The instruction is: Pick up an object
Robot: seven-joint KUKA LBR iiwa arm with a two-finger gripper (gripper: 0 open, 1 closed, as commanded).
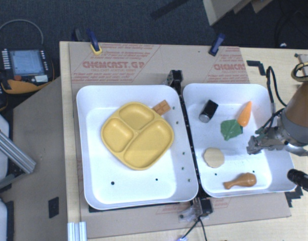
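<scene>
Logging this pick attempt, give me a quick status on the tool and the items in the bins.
Tool low at the right bin's right side, nothing seen held. Green piece, carrot, round cookie, drumstick lie loose nearby. Path to them open.

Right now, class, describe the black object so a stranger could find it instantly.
Start at the right-hand white bin, the one without the yellow divided plate. Look in its far left corner: the small black cylinder lies there, left of the green piece and the orange carrot. It is the only dark item among them.
</scene>
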